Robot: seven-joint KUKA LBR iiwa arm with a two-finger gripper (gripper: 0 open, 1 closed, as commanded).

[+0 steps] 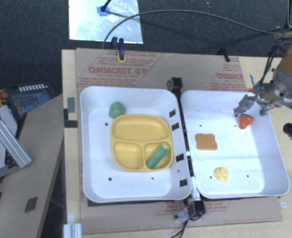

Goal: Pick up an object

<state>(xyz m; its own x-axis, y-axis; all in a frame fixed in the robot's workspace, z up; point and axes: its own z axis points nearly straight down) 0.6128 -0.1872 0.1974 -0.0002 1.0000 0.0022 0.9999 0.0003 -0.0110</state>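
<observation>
Camera view: bench (71,148) held two white bins (136,95).
Floor: dark carpet at twelve o'clock.
Gripper (253,107): fingers spread above a red object (245,121), three o'clock.

One fixed camera, high above the bench (151,66), looking down at a slant. Left bin (94,133) sits centre frame; right bin (270,157) beside it toward the right edge. Moderately distant; floor visible beyond the bench.
</observation>
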